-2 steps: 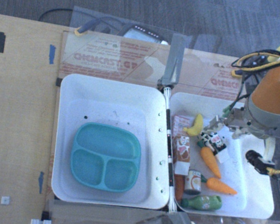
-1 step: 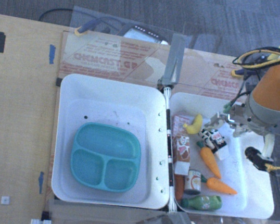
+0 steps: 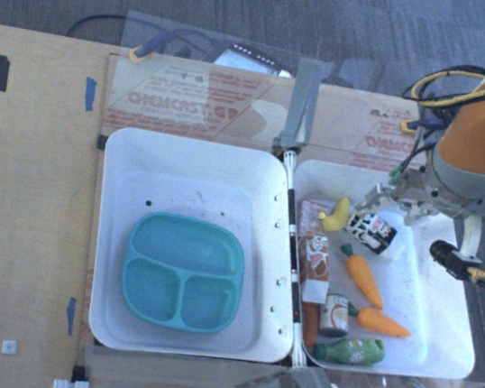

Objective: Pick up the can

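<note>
Two white bins side by side on brown bench: left bin [image 3: 129, 161] with teal divided plate [image 3: 183, 272]; right bin [image 3: 447, 344] with can [image 3: 335, 314] near front, beside green bottle [image 3: 350, 349], two carrots [image 3: 364, 279], yellow duck [image 3: 338, 215], cow-patterned box [image 3: 374, 230]. Gripper [image 3: 396, 204] above back of right bin, well apart from can; fingers' state impossible to tell.

And there's the can [image 3: 335, 314], a small one with a red-and-white label and a pale top, sitting in the right-hand bin [image 3: 450, 354] near its front-left corner. It looks tipped slightly rather than standing square. It's just beside a brown packet [image 3: 315, 268] on its left, with a green bottle [image 3: 351, 349] lying right in front of it and an orange carrot [image 3: 382, 323] just to its right.
</note>
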`<action>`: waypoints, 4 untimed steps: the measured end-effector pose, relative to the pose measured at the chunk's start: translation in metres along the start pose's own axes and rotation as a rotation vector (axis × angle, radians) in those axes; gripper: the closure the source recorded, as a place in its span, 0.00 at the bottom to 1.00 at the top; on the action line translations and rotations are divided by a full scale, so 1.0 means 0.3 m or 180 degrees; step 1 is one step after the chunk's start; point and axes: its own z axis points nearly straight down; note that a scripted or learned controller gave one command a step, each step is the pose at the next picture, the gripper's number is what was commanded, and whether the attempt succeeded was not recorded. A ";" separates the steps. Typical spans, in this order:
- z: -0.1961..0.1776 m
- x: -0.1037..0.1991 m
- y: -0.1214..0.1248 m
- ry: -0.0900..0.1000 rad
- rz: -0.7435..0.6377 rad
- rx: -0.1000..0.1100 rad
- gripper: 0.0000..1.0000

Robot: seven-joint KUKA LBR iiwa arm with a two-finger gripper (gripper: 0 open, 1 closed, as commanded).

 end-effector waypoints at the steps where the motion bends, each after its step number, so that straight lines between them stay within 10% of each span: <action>1: 0.055 0.173 -0.029 -0.0006 -0.0034 -0.0047 0.00; 2: 0.052 0.183 -0.049 -0.0017 0.0009 -0.0054 0.00; 4: 0.099 -0.116 0.079 0.0048 0.1295 0.0105 0.00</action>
